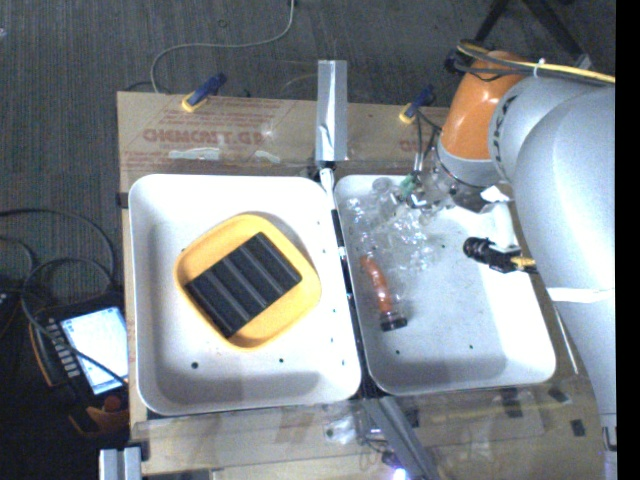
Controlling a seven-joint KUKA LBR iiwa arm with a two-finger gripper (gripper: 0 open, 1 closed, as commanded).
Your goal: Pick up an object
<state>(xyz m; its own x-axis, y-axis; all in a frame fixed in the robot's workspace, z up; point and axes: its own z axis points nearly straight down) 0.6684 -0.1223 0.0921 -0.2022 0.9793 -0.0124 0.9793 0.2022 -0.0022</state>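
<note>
The arm (560, 168) is the biggest thing here. It fills the right side of the frame and leans in over the upper edge of the right bin (470, 338), likely because the nearest loose things lie in that corner. The left bin (160, 358) sits beside it, their walls touching down the middle of the frame, and both rest on a sheet of cardboard (220, 133).

In the left bin a yellow dish (300, 303) lies slightly askew near the centre, with a black ribbed insert (245, 280) in its hollow. It is wide and flat, so I judge it a poor fit for a narrow claw.

In the upper left of the right bin lies a heap of clear crumpled plastic (395, 233). Just below it a small orange tube (378, 286) with a dark end lies along the bin's left wall.

The claw (425, 193) is at the upper right edge of the clear plastic, either touching it or just above it; the slant of the view does not settle which. The plastic therefore looks like the thing to be picked. Whether the claw is open or closed, I cannot tell, and nothing is visibly held in it.
</note>
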